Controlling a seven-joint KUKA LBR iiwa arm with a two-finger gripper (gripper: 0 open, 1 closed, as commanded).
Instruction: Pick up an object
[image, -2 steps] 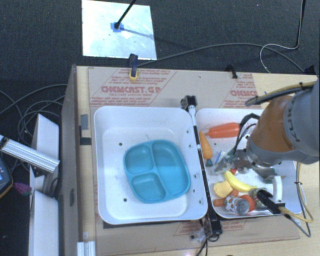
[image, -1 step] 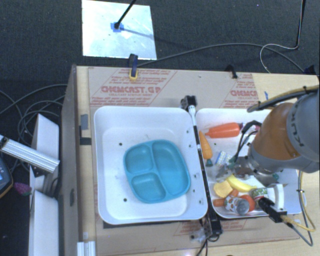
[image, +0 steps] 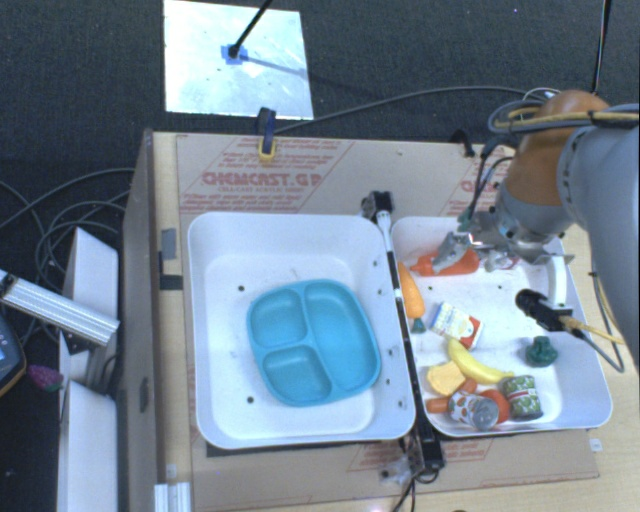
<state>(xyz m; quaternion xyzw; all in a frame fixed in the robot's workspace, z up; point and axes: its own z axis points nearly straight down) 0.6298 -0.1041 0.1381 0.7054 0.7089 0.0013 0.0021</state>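
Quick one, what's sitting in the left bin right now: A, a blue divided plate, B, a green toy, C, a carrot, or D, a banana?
A: the blue divided plate lies alone in the left bin; the banana is in the right bin.

Both white bins, the left one (image: 225, 300) and the right one (image: 580, 400), looked like smooth moulded plastic with a soft sheen. The blue divided tray (image: 313, 341) was plastic too, matt and even. Under the bins the worktop (image: 300, 175) showed a brown, dull, cardboard-like sheet printed in red. The toy banana (image: 475, 364) and the carrot (image: 410, 292) had a glossy plastic look. The arm's grey shell (image: 605, 165) was smooth and matt, its orange band (image: 545, 150) slightly shiny. The floor (image: 70, 80) was dark, rough carpet.
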